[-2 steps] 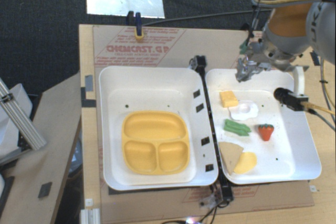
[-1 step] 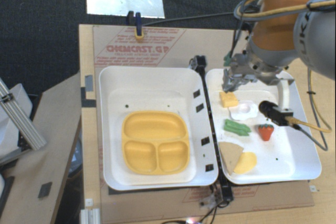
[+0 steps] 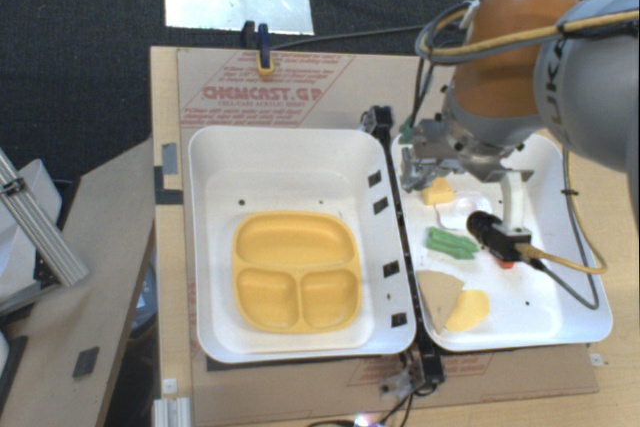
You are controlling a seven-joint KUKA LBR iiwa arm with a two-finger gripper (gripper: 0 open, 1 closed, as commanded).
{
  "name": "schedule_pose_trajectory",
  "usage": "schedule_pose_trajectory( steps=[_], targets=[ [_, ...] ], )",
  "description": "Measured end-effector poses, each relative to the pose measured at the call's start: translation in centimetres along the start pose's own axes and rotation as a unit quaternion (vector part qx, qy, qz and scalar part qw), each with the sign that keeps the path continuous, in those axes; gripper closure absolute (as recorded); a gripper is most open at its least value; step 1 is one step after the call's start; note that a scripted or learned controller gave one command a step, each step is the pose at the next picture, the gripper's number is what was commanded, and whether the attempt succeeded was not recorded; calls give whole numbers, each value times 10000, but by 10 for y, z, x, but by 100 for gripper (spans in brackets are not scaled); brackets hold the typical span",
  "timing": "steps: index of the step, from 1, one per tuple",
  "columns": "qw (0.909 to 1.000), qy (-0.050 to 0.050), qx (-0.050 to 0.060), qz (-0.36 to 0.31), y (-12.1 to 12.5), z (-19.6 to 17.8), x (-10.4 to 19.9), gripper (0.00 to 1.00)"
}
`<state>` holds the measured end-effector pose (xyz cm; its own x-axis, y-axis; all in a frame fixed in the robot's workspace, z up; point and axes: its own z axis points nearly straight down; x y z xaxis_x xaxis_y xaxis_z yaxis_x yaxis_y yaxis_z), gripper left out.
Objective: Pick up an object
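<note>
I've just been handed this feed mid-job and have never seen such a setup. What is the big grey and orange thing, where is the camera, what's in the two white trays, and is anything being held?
The grey machine with the orange band is a robot arm reaching in from the right. Its gripper hangs low over the right bin. The one camera is fixed above the bench and looks down at a slant.

The left bin holds a yellow divided plate. The right bin holds a small yellow chunk right by the gripper, a green pod-shaped piece, a tan wedge and a yellow oval piece.

From this angle I cannot tell whether anything is held.
</note>
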<state>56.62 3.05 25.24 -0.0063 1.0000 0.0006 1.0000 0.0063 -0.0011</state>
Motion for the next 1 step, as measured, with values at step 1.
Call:
schedule_pose_trajectory(
  steps=[1],
  targets=[
    [10000,1,10,-2,-40,14,41,100]
  ],
)
